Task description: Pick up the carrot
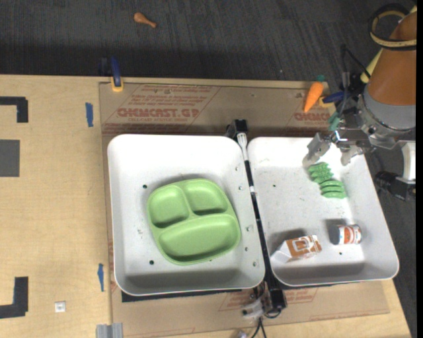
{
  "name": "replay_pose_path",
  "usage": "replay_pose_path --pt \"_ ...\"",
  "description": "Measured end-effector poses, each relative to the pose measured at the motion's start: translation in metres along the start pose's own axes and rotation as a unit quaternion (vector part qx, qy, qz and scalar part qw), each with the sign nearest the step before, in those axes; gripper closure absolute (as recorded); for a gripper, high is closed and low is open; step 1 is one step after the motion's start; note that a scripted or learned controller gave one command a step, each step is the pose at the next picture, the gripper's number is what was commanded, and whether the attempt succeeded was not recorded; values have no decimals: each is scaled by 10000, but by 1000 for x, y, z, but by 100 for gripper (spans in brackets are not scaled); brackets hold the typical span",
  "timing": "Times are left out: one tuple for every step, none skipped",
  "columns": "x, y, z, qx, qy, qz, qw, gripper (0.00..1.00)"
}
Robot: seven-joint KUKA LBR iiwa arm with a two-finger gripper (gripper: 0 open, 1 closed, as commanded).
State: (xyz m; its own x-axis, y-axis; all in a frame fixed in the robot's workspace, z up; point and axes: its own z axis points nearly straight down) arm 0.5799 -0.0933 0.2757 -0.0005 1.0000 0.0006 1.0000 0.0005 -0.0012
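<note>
The small orange carrot with a green tip (313,96) lay on the brown cardboard-covered worktop (59,198), outside both bins, just beyond the far edge of the right shallow white plastic bin (377,218) and near its far middle. It pointed diagonally, with nothing touching it.

The grey two-finger end effector (332,153) hung over the far part of the right bin, its fingers spread apart with nothing between them. One fingertip stood just above the green ridged plastic piece (326,181), which lay on the bin floor beside it; whether they touched could not be told. The arm's orange band (395,66) showed at the right, above the wrist.

Nearer the front of the right bin lay a small white and orange cylindrical can (346,234) on its side, and to its left a flat orange and white packet (301,247), the two close but apart.

The left shallow white plastic bin (125,171) held a light green three-compartment plastic plate (193,220), sitting roughly at its middle. A small orange object (143,20) lay far off on the dark floor beyond the worktop.
</note>
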Motion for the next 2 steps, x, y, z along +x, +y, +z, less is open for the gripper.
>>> replay_pose_path --pt "53 -53 67 -6 -2 194 9998 0" --pt "108 -101 92 7 2 -305 9995 0"
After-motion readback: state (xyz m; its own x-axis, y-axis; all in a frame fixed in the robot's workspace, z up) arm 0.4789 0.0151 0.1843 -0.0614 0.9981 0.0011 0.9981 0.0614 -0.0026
